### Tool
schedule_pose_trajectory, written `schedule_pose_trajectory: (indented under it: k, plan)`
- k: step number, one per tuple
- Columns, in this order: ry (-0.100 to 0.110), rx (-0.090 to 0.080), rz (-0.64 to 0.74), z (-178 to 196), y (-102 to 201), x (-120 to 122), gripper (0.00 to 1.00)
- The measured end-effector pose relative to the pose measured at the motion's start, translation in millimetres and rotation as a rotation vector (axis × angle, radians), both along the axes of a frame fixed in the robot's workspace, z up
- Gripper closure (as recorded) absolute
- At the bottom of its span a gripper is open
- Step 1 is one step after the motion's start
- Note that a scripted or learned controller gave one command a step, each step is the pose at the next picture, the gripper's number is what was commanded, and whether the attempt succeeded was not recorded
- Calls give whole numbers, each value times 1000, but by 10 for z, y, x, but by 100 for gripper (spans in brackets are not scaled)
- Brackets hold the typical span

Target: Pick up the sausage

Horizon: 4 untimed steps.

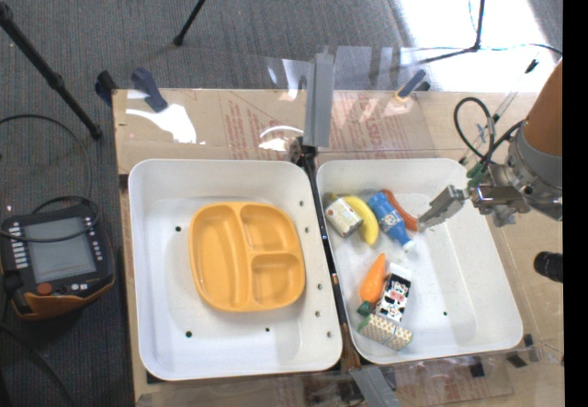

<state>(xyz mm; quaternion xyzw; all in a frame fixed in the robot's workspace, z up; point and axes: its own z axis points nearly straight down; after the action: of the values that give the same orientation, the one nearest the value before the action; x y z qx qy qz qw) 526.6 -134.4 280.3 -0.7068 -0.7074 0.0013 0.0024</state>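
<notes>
The sausage is a short reddish-orange piece in the right bin. It lies at a slant against the right side of a blue bottle. My gripper reaches in from the right, low over the bin. Its tip is just to the right of the sausage's lower end, very near it or touching it. Nothing shows in its grasp.
Left of the bottle lie a yellow banana and a small white pack. A carrot, a cow-patterned carton and a small box sit nearer the front. The left bin holds a yellow divided plate.
</notes>
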Motion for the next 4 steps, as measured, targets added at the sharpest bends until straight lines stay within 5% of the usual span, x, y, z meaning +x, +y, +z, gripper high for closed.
schedule_pose_trajectory:
  k: [1,2,3,4]
  plan:
    - [-1,-1,-88,-819,-615,558,0]
    - [-1,0,-145,-1537,-601,856,0]
    - [-24,-5,-34,-1788,-497,955,0]
    - [-7,-1,7,-1911,-260,1185,0]
